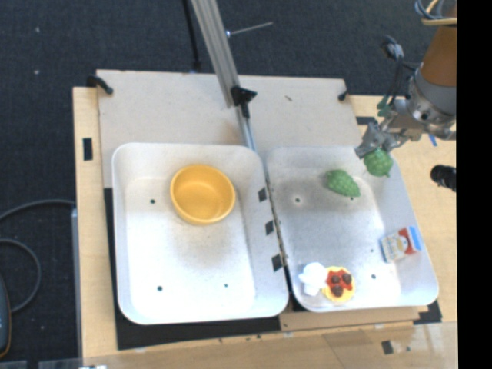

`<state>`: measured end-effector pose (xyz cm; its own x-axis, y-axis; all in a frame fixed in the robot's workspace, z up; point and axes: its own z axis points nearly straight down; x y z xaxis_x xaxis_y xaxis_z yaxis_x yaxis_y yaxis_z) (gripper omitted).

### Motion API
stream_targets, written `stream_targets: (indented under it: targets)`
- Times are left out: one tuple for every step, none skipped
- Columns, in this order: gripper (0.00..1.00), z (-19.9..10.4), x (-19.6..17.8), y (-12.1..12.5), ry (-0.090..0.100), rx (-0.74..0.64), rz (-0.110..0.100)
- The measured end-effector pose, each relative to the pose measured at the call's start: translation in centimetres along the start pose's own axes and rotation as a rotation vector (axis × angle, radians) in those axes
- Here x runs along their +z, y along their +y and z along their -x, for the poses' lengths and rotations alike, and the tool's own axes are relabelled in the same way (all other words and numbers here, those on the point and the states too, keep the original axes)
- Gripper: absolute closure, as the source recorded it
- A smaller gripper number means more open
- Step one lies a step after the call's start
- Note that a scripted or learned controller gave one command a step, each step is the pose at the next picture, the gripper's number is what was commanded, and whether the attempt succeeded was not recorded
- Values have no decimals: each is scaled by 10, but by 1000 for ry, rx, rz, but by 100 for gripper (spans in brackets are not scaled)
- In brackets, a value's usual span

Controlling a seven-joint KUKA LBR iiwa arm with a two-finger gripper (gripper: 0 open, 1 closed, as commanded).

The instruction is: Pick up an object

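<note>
The arm [437, 68] comes in from the right edge, orange band high up near the top corner, grey wrist angling down and left toward the far right corner of the right bin [400, 206]. The gripper [374, 154] hangs just over that bin's upper right rim, pointing down and slightly left. And there's something green at its tip: a small green lump [378, 163] sits right at the fingers, lifted over the rim area rather than lying flat on the bin floor. It looks pinched between the 2 fingers, closed narrow around it, though the view is small and soft there.

Just left of it and lower, a second green piece [342, 183] lies on the floor of the right bin, near the gripper but apart from it. Down by the right wall rests a small packet [400, 244] with white, orange and blue on it. At the near edge of that bin sit a white blob [311, 277] and, touching it, a yellow and red toy [339, 284].

Over in the left bin [138, 283], 1 yellow bowl [203, 194] stands upright, well apart from the arm. A grey metal pole [219, 48] slants down to the gap between the 2 bins.
</note>
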<state>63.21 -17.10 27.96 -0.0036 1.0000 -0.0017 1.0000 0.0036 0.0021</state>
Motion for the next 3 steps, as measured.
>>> stream_targets:
  targets:
    - [100,-43,13,-3,0,2,-1]
    - [100,-90,27,-10,1,2,-2]
    - [100,-132,35,-27,1,2,-1]
